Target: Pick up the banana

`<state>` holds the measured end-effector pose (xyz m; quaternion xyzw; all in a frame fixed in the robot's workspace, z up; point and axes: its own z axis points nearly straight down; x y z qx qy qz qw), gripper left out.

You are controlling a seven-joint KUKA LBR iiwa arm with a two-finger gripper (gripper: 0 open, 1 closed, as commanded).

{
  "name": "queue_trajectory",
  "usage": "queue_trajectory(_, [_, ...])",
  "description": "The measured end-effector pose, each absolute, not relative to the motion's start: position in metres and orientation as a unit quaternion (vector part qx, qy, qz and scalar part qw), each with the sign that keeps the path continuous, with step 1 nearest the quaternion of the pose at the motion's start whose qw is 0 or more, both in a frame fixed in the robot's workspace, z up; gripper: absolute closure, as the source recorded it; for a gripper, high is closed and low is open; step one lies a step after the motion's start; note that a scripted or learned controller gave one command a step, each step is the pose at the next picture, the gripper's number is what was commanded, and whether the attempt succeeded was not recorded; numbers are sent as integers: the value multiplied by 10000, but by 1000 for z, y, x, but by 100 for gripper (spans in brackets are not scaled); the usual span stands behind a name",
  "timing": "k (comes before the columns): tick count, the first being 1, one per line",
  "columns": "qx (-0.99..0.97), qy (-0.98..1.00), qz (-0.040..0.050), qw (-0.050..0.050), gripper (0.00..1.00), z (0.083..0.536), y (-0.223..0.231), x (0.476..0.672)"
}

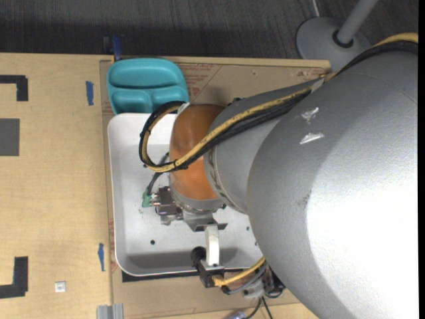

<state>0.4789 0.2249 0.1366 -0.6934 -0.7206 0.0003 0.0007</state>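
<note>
Arm (pixel 319 171) covering white bin (pixel 126 198); gripper state not showing, cannot tell. Banana hidden, pointing direction undeterminable. Teal tray (pixel 146 85) sitting beside bin.

The banana is hidden, so its colour, state, pose and spot cannot be told. The grey arm (pixel 319 178) lies across the white bin (pixel 129 198) and covers the bin's middle, its right side and much of its near edge, which is where the fruit may lie. The bare strip of bin floor along the left edge and the near left corner is plain white. The yellow strands in view are cable (pixel 265 105) running along the arm.
</note>
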Motion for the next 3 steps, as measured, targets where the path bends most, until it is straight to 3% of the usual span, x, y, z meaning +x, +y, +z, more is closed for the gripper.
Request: queue_trajectory(3, [-6933,-7206,-13,-2,100,166,226,480])
